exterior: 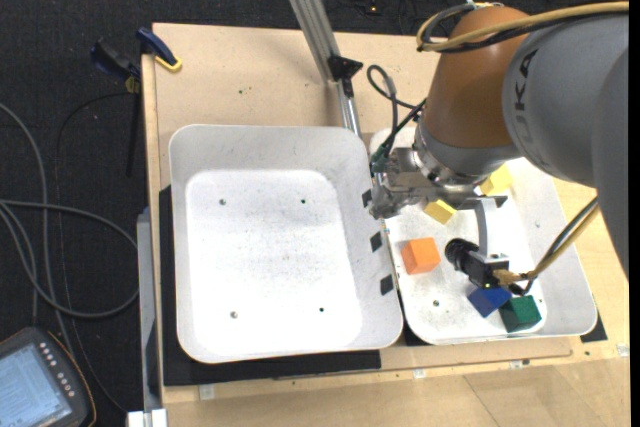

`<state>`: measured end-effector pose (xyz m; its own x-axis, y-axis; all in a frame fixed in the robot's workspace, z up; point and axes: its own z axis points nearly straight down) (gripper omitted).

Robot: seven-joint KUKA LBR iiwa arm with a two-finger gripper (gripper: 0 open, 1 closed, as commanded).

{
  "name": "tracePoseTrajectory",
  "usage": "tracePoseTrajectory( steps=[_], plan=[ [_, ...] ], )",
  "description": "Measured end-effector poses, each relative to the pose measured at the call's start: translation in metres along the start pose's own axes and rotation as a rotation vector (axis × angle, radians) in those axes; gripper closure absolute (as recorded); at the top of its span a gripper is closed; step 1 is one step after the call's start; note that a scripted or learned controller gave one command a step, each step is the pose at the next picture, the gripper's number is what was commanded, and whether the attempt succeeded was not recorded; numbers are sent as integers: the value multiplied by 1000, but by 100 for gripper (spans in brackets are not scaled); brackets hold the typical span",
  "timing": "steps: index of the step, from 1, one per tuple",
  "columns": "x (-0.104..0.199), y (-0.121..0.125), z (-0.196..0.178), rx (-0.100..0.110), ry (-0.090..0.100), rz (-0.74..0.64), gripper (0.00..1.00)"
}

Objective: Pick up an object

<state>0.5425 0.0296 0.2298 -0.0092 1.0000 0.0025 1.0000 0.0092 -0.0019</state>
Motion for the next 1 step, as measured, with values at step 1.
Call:
tracePoseTrajectory(
  steps=[1],
  plan=[
    [57, -9, -11, -3, 0, 0, 100]
  ],
)
